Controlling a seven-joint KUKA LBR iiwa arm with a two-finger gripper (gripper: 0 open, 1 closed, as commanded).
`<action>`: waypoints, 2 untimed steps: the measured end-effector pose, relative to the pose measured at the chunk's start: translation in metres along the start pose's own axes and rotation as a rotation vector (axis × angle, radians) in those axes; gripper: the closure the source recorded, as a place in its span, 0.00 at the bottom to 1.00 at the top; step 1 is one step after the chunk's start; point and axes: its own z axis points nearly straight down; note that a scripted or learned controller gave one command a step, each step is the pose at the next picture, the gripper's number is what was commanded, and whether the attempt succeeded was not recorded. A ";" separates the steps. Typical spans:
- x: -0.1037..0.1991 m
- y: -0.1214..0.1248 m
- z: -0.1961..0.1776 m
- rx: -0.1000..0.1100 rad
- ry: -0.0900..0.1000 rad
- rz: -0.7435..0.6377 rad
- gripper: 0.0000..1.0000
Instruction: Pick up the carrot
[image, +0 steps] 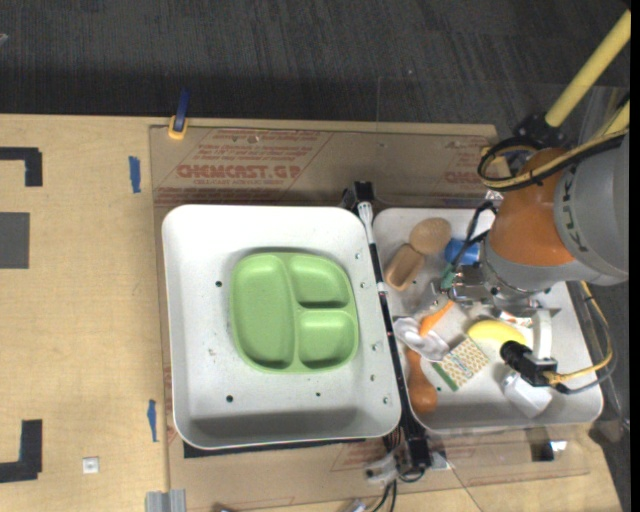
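The carrot (421, 388) is an orange tapered piece lying along the left wall of the right bin (580, 400), near its front corner. A crumpled white item (424, 341) covers its upper end. My gripper (450, 293) hangs below the orange wrist band over the middle of the right bin, above and to the right of the carrot and apart from it. A small bright orange piece (436, 322) lies just under the gripper; I cannot tell what it is.
A green divided plate (294, 309) sits in the left bin (190, 250). The right bin also holds a yellow banana (490, 331), a checkered packet (461, 363), a tan roll (404, 266), a round tan item (431, 235), a blue piece (460, 250) and a white object (526, 391).
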 end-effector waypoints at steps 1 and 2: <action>-0.004 0.003 -0.013 -0.012 -0.008 0.005 1.00; 0.069 0.056 -0.098 -0.003 0.002 -0.270 1.00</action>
